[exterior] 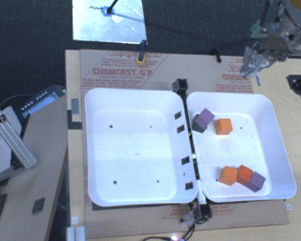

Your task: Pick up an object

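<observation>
Camera view is showing the gripper (251,67) hanging above the bench beyond the right bin's (278,134) far rim, with nothing between its fingers; whether they are spread or closed I cannot tell. Inside that bin, a purple cube (205,117) is leaning on a dark green block (197,127), an orange cube (223,126) sitting just beside. Near the front wall, an orange block (229,175), a red cube (245,174) and a purple block (256,181) are touching in a row.
</observation>
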